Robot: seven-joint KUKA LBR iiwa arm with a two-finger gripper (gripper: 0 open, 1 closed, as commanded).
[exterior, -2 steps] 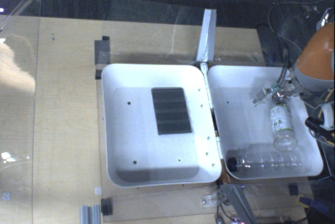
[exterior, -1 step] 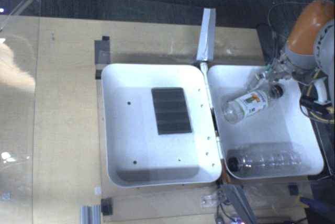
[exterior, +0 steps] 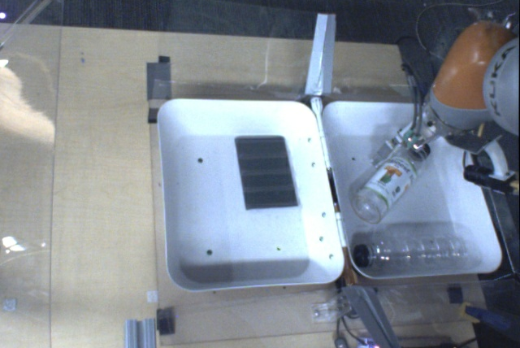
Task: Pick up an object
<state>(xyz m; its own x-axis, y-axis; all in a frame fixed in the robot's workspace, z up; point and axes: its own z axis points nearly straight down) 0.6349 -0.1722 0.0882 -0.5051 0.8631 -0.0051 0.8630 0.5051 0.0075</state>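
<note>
Presently, we find the two-finger gripper (exterior: 413,140) low over the right white bin (exterior: 487,237), at the end of the grey arm with its orange band (exterior: 465,78). Directly at its tip lies a clear plastic bottle with a green and orange label (exterior: 387,184). The bottle stretches away from the tool toward the lower left, its neck end up against the gripper and its base pointing to the bin's middle.

We cannot tell how wide the gripper stands, as its tip is small and merges with the bottle's neck. Nor can we confirm a hold: contact looks likely, but nothing shows the bottle between the tool's two sides. We judge that the bottle rests on the bin floor or is only just tilting off it.

Further from the tool, along the near wall of the same bin, lies a second clear ribbed plastic bottle with a dark cap (exterior: 414,253), on its side and apart from the first. Well beyond the divider, in the left white bin (exterior: 175,176), sits a flat dark grey ribbed rectangular block (exterior: 266,171).

Our assessment is that the approach is complete. Still outstanding are a secure grip and a lift clear of the bin.
</note>
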